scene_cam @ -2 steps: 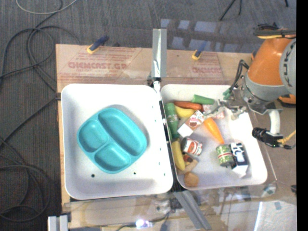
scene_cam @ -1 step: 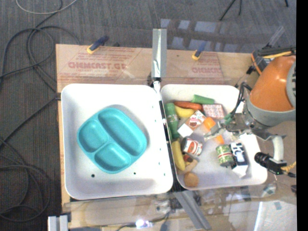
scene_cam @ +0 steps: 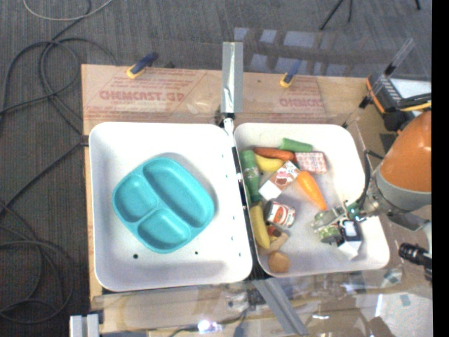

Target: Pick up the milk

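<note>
Milk carton (scene_cam: 278, 182) lies up-left in view from the gripper (scene_cam: 330, 225), with the carrot (scene_cam: 311, 189) between them. Carton axis runs diagonal. Claw state: can't tell.

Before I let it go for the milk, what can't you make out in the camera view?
All in the camera view:
1. Milk: the print on the upper carton and the lower carton in the right bin is too small to tell which one is milk.
2. Bin floor under the gripper: hidden by the gripper itself.
3. Arm: cut off at the view's right edge.
</note>
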